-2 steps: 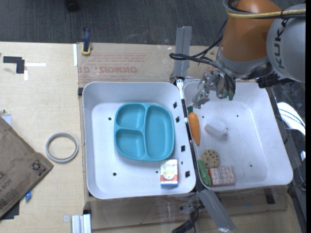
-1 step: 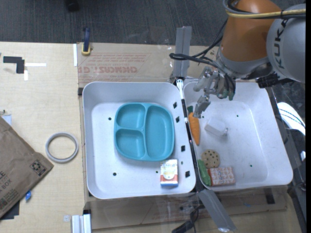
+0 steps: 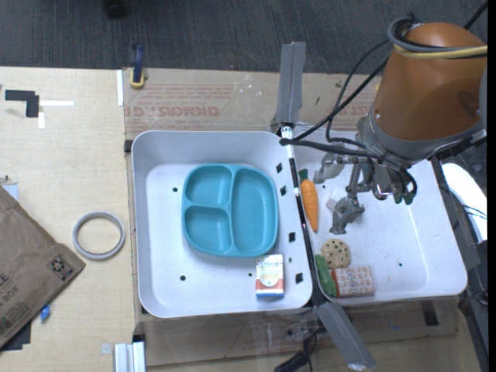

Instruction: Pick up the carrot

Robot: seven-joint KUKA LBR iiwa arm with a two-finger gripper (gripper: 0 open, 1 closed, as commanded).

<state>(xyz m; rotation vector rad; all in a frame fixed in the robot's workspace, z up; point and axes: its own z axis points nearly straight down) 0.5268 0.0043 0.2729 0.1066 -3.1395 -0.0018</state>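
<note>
Your pale wooden worktop carries two shallow white plastic bins side by side: left bin, right bin, walls touching. A grey tape ring lies left of them. A brown cardboard box sits tilted at the left edge. A printed cardboard sheet lies behind the bins.

Two bins; one carrot

Carrot is jammed right against the divider wall between the bins, so I've got no room on that side. Its claw-facing side is open floor. Cookie and red packet crowd the near corner; the far right half is bare.
</note>
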